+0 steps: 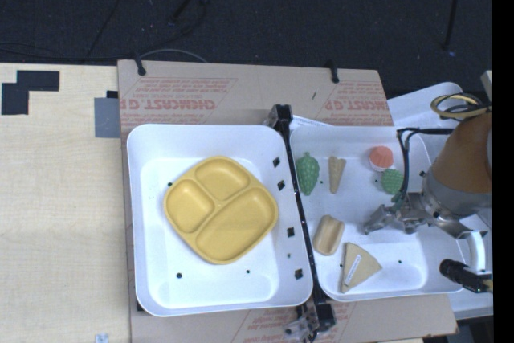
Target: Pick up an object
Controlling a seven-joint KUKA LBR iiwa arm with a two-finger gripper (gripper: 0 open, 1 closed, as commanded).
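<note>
Camera view puts the likely targets in the right bin [418, 273]: a tan block [328, 234] near its middle, a cheese-like wedge [357, 265] just below that, a green leafy piece [307, 173] and a small pale cone [336, 173] up by the divider, and a pink round piece [381, 157] next to another green bit [392, 181] toward the far side. We see the gripper [377, 222] low over the bin floor, just right of the tan block and above the wedge, touching neither as far as we can judge. Whether it is spread or closed we cannot tell; the metal tip is too small and blurred, and nothing shows pinched in it.

We judge the step to be the approach to a grasp. To do it well, we would centre over one item, probably the tan block since it lies nearest, line up across its narrow side, and descend straight so the wedge is not nudged. The left bin [152, 269] holds a yellow divided plate [222, 209], well apart from all this.
</note>
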